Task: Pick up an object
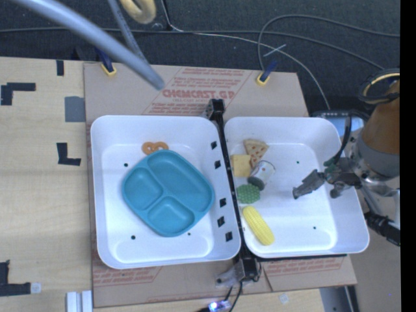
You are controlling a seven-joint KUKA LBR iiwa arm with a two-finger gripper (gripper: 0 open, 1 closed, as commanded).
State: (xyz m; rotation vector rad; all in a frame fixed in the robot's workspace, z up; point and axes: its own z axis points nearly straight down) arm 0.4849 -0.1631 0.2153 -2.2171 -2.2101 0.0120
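My end effector (305, 188) hangs over the right bin (325, 239), above its bare floor; I cannot tell its state, since it reads as a dark blur. It holds nothing that I can see. The candidates cluster beyond it, against the divider: a yellow corn cob (258, 225), a green round piece (247, 193), a small metal can (261, 173), and cheese-like wedges (255, 149). I judge they sit crowded, so reaching one cleanly is awkward. Farther off, the left bin (107, 239) holds a blue tray (168, 192) and a pretzel (154, 148).
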